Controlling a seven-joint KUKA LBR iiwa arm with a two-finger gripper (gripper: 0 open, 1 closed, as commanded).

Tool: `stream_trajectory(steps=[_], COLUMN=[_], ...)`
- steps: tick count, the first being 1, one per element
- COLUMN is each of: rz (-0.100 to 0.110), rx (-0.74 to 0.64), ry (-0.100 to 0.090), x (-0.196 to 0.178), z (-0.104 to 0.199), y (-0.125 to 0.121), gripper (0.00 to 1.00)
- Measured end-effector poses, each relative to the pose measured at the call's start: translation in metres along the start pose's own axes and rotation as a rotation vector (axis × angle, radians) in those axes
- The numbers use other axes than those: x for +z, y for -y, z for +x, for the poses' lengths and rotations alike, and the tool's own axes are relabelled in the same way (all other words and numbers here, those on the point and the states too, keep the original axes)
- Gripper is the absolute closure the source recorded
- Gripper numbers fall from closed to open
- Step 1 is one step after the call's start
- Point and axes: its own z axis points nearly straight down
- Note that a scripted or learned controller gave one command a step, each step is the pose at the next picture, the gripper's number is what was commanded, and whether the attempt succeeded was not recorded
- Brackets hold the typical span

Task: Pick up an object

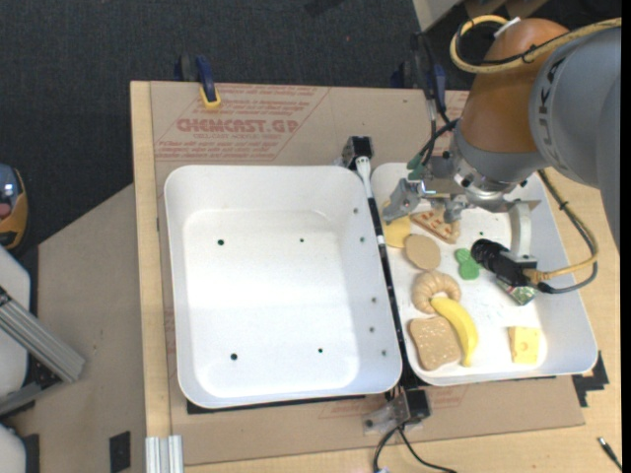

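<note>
The gripper (431, 203) hangs low over the far end of the right bin (567, 348). Its fingers stand a little apart, and a pizza slice (435, 225) lies just under them. I cannot tell if they touch it, and nothing is clearly held between them. Near the slice lie a yellow piece (396, 233) and a round cookie (423, 253). Closer to the camera are a doughnut (435, 288), a banana (457, 325), a toast (434, 342) and a cheese cube (525, 344). The left bin (197, 190) stands beside, on the table (158, 126).
</note>
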Motion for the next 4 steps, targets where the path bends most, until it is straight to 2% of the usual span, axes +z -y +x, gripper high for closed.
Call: stream_trajectory(steps=[1,2,3,4], rz=[0.015,0.008,0.027,0.014], rx=[0.011,0.005,0.009,0.009], ry=[0.001,0.002,0.003,-0.001], x=[0.075,0.108,0.108,0.106], z=[-0.069,-0.063,-0.069,-0.064], y=[0.013,-0.012,-0.072,-0.023], gripper=[0.0,0.0,0.0,0.0])
